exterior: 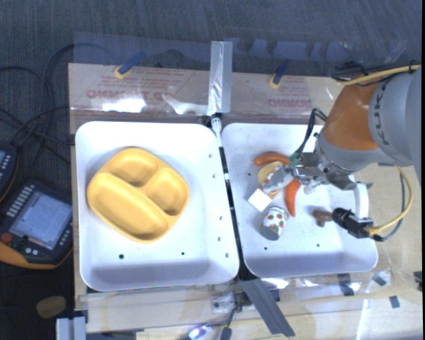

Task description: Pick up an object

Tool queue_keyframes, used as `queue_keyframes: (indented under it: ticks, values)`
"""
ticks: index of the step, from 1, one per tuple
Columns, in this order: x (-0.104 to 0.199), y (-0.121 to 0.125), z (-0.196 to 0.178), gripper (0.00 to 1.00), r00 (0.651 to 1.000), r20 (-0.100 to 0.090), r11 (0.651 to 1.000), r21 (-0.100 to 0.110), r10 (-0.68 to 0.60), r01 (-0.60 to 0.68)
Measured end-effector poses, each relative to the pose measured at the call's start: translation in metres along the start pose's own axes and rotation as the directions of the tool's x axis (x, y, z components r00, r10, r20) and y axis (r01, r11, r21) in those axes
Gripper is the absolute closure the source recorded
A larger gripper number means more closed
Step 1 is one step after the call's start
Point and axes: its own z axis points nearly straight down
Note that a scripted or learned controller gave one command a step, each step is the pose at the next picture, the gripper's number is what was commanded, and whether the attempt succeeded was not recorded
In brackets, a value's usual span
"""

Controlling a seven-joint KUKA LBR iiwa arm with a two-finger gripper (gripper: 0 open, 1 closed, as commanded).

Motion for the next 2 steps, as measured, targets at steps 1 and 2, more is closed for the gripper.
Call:
queue_keyframes:
  ticks: [1,2]
  values:
    - [-0.0142,0.0358,0.0241,0.00,1.000,0.005,1.000,-0.024,-0.001,0.001]
    - [-0.0166,0.0311,0.0276,0.00,1.000,0.005,0.999,-0.034,-0.004,0.004]
